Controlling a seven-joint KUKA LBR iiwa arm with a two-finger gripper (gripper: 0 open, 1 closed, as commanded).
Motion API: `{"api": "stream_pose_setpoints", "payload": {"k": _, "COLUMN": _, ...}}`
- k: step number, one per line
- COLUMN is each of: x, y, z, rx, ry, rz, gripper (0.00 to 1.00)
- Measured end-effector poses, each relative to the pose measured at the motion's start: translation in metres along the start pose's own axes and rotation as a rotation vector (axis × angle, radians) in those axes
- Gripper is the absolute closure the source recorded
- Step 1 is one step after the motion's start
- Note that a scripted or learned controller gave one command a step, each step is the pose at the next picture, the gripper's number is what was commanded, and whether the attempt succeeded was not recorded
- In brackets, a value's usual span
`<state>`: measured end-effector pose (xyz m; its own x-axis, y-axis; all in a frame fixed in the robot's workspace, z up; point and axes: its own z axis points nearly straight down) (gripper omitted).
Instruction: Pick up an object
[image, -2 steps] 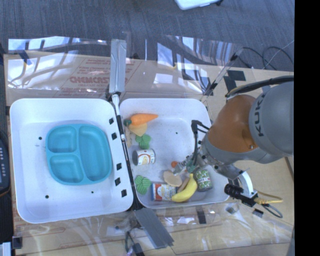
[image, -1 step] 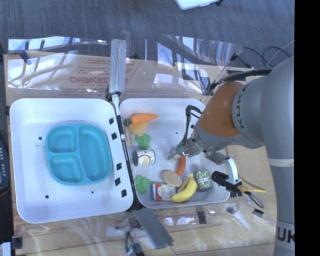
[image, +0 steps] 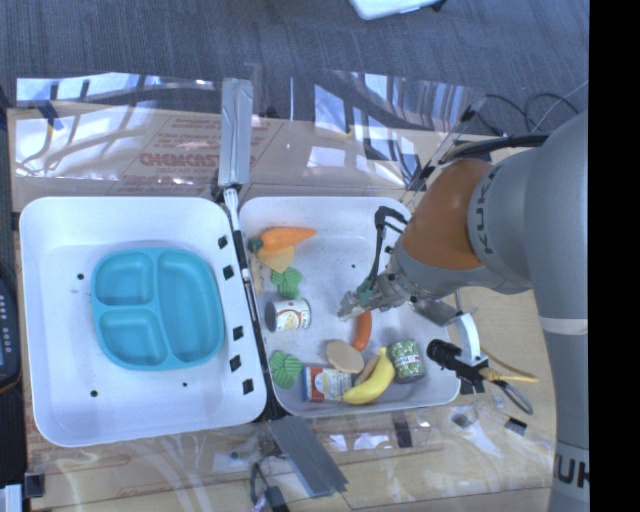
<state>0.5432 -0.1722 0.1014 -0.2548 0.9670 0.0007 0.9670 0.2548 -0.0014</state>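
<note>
The right bin (image: 330, 222) holds several small things. My gripper (image: 358, 302) hangs low over its middle, just above the top end of a small orange-red sausage-shaped piece (image: 362, 330). Nothing visible is lifted off the bin floor. An orange carrot (image: 284, 238) lies at the back left, with a pale yellow piece (image: 276, 259) and a green piece (image: 290, 282) below it. A small can (image: 288, 316) lies on its side to the gripper's left. Along the front are a tan disc (image: 344, 355), a yellow banana (image: 374, 379), a lying can (image: 322, 383) and a green tin (image: 405, 360).
The left bin (image: 40, 300) holds a blue divided plate (image: 157, 305). Another green piece (image: 283, 369) sits at the right bin's front left corner. The arm's orange band (image: 450, 215) and grey links cover the right bin's right side.
</note>
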Motion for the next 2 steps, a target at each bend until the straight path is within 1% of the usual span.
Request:
{"api": "stream_pose_setpoints", "payload": {"k": 1, "x": 0.0358, "y": -0.0191, "z": 0.0106, "rx": 0.002, "ry": 0.002, "rz": -0.246, "gripper": 1.00}}
{"api": "stream_pose_setpoints", "payload": {"k": 2, "x": 0.0355, "y": -0.0191, "z": 0.0104, "rx": 0.001, "ry": 0.002, "rz": -0.245, "gripper": 0.00}}
